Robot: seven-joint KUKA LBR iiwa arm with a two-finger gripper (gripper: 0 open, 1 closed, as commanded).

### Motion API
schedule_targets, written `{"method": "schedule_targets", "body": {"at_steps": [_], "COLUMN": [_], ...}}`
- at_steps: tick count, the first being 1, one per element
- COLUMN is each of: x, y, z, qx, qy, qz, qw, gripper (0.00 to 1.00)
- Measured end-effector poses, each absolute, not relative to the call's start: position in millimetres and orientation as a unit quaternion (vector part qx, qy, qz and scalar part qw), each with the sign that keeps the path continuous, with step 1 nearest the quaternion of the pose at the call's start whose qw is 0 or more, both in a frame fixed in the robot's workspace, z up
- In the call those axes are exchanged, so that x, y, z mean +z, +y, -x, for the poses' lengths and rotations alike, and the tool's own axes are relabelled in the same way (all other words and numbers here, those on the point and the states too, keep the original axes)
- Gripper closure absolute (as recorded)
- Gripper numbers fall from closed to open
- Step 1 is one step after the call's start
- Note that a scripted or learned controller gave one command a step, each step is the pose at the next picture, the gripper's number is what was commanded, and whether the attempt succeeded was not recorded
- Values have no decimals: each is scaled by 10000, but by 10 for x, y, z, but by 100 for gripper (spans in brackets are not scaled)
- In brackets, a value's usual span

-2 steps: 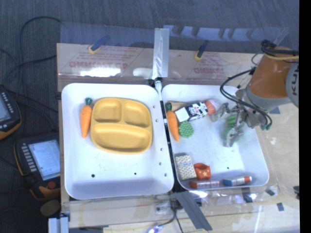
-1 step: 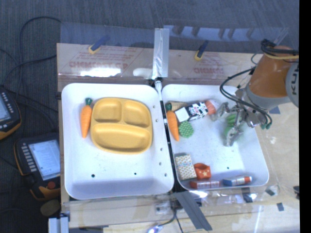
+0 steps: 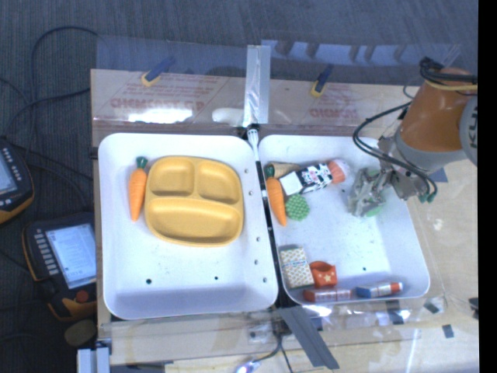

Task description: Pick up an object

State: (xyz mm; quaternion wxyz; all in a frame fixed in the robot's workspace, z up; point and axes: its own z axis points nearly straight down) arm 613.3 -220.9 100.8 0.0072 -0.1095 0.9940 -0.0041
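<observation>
**Arm dips into right bin, catch unclear**

The grey KUKA arm with orange wrist band point(image 3: 439, 119) reaches in from the right, its two-finger gripper point(image 3: 366, 195) low over the upper-right part of the right shallow white plastic bin point(image 3: 411, 247). Something green shows at the tool's tip; whether that is an object or part of the tool can't be told, nor whether the tool is clenched or released. No item is clearly seen in its hold.

Pick candidates lie w/in the same bin, mostly along its edges, prob. where loose items slide and settle: a white-and-black bottle with orange cap point(image 3: 317, 176) near the top wall, a small orange carrot point(image 3: 276, 199) against the left wall w/ a round green textured ball point(image 3: 297, 207) just beside it. At the bottom: a beige patterned square pad point(image 3: 293, 265), a small orange-red block point(image 3: 323, 273) and two markers point(image 3: 353, 292) along the front wall.

The left white bin point(image 3: 124, 286) holds a yellow divided plastic tray point(image 3: 194, 200) w/ a second orange carrot point(image 3: 137, 190) beside its left edge.

Judgement: the grasp step is in hand; nothing is lifted clear yet.
</observation>
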Motion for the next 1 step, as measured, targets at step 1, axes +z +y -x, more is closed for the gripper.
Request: {"method": "schedule_targets", "body": {"at_steps": [1], "x": [925], "y": [-1967], "z": [-5406], "qx": [-35], "qy": [9928], "qz": [1197], "qw": [78], "gripper": [100]}}
